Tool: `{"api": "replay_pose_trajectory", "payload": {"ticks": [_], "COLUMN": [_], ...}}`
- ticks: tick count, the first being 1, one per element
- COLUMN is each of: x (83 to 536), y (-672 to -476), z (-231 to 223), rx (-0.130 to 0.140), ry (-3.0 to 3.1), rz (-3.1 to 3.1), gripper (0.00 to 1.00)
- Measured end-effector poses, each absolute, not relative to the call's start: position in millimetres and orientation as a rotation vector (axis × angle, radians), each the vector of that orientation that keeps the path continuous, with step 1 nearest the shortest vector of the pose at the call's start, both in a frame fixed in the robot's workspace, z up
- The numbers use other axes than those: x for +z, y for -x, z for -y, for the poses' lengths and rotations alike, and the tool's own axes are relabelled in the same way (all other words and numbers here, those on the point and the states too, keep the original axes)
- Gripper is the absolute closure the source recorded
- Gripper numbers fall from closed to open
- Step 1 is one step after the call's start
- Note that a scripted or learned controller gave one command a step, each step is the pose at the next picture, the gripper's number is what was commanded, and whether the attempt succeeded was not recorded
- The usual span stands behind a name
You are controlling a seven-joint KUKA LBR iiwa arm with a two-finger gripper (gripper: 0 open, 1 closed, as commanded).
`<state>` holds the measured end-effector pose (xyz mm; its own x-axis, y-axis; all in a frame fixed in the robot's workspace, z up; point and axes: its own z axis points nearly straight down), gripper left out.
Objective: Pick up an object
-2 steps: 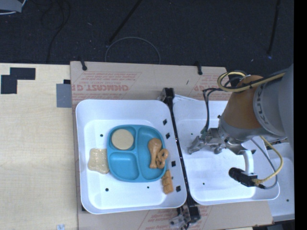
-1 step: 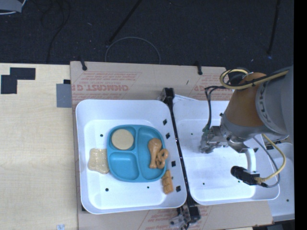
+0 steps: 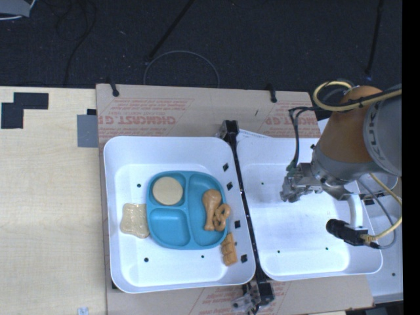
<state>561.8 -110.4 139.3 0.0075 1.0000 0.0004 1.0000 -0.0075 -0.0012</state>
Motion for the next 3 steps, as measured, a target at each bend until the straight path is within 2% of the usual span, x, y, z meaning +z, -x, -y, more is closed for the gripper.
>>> {"api": "replay_pose_trajectory", "payload": {"ticks": [2, 3], "x": [244, 249], "y": [-562.8, -568.8], "z": [123, 76], "rx": [-0.002, -0.001], "ry": [2.222, 2.216], "rz": [2.223, 2.224], "gripper": [1.0, 1.0]}}
